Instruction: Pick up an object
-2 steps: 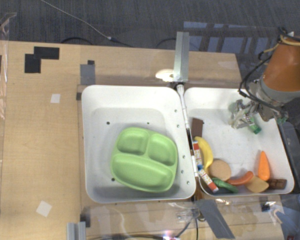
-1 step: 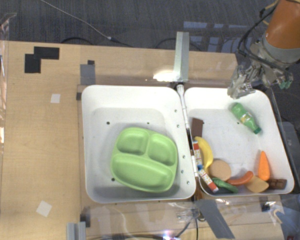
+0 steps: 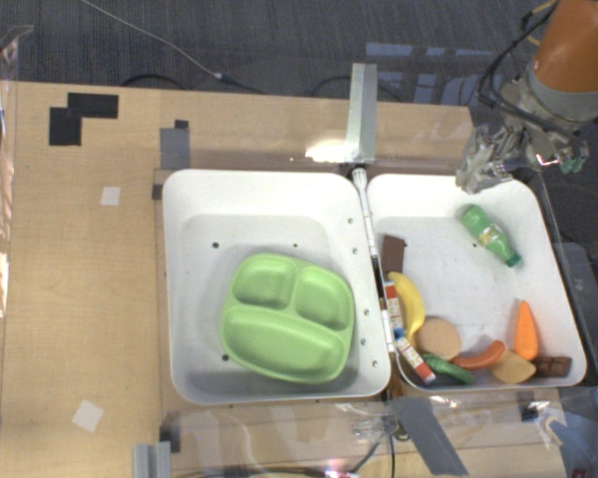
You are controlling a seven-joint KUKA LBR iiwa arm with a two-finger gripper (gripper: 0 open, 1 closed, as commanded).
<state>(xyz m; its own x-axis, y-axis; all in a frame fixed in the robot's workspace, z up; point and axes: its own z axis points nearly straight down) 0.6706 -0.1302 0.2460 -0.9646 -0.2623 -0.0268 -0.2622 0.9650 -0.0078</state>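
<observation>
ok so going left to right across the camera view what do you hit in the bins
green divided plate → banana → green bottle → carrot; the gripper hangs above the right bin's far edge, just left of the bottle.

A single fixed camera hangs above the tabletop (image 3: pixel 90 297) and looks down at a slant, its gaze tipped toward twelve o'clock, where dark floor shows past the far edge. It stands far enough off to take in both white bins whole: the left bin (image 3: pixel 189 287) around the centre, the right bin (image 3: pixel 448 267) toward three o'clock. The arm (image 3: pixel 578 38) enters from about two o'clock (cropped at the frame's upper corner), so its base lies outside the field.
</observation>
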